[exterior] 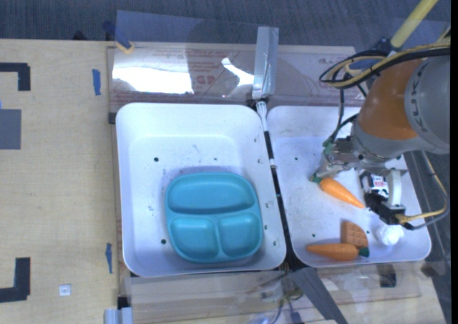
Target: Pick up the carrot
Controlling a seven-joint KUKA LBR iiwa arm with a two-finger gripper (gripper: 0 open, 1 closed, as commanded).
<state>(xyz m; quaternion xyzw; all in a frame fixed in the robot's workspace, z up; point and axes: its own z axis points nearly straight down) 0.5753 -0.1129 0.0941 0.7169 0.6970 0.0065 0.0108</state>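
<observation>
A carrot (341,192) lies slantwise in the middle of the right bin (295,145), thick end to the upper left. A second carrot (333,249) lies along that bin's front wall. My gripper (326,170) hangs down from the orange-banded wrist (386,109) and ends right at the thick end of the slanting carrot, touching it or just above it. The gripper body hides the exact contact.
A tan waffle-like block (353,233) and a small white object (391,235) sit at the right bin's front right. The left bin (136,136) holds a teal compartment plate (212,217). Cables (358,65) loop behind the arm.
</observation>
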